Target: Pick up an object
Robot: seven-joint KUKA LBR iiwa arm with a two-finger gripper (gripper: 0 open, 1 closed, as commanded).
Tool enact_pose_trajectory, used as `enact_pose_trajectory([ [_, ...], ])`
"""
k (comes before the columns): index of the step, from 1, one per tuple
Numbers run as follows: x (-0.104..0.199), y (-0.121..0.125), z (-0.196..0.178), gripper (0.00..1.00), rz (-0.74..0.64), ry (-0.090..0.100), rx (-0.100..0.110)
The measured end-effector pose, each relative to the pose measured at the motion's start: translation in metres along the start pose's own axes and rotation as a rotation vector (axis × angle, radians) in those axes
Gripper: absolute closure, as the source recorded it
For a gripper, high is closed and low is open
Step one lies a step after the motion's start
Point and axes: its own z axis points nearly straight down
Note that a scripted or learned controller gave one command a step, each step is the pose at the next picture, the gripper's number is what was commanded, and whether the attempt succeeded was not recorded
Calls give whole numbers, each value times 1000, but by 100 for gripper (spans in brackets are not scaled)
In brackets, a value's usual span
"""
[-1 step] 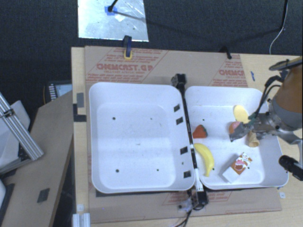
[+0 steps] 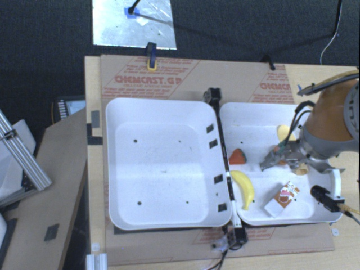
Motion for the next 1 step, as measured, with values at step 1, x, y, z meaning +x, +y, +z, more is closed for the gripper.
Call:
enact_pose_trajectory([
  [1, 0, 1, -16, 100, 1, -2, -8],
])
